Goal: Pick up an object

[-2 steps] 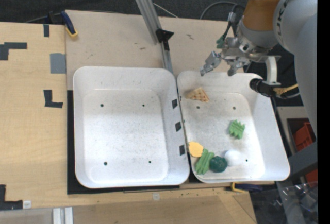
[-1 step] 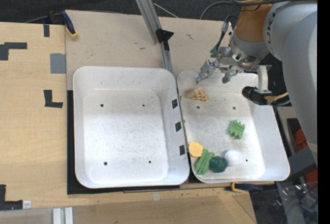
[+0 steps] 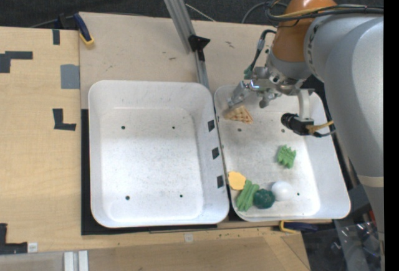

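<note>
My gripper [image 3: 251, 96] hangs over the far left corner of the right bin [image 3: 330, 198], its two fingers spread apart with nothing between them. A tan waffle-textured wedge [image 3: 239, 115] lies on the bin floor just below the left finger [image 3: 236, 97], close to it or touching. Further along the bin lie a light green leafy piece [image 3: 286, 156], a yellow piece [image 3: 236, 180], a green pod [image 3: 247, 195], a dark green ball [image 3: 264, 199] and a white ball [image 3: 282, 189].
The left bin [image 3: 100, 139] stands beside the right one, their rims meeting near the gripper. A slanted metal pole [image 3: 177, 8] comes down to the bins' far junction. A black cable fitting [image 3: 298, 123] hangs from the arm over the right bin.
</note>
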Tool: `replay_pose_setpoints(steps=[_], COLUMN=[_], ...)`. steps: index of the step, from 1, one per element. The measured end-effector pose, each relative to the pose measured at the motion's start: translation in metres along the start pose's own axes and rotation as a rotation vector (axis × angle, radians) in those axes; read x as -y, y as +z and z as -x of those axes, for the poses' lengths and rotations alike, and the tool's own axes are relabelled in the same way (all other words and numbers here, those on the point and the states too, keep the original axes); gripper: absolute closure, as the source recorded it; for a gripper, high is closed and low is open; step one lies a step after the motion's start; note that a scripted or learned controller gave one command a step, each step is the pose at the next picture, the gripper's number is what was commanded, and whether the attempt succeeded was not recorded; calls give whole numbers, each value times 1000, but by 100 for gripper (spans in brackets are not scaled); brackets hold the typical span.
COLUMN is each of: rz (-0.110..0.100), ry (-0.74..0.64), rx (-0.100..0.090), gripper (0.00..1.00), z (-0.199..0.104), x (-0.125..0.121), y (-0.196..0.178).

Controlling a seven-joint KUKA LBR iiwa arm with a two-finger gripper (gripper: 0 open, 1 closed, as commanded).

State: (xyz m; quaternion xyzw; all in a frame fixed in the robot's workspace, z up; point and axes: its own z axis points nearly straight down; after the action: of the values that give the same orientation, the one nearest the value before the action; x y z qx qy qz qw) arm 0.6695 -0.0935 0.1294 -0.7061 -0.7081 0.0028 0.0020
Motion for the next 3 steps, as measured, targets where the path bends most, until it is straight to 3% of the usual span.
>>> replay_pose_setpoints(steps=[1,2,3], rz=[-2,0,11], ry=[0,-1,1], rx=[1,2,0], gripper=[0,100,100], z=[0,-1,7], x=[1,1,0], y=[43,31,-16])
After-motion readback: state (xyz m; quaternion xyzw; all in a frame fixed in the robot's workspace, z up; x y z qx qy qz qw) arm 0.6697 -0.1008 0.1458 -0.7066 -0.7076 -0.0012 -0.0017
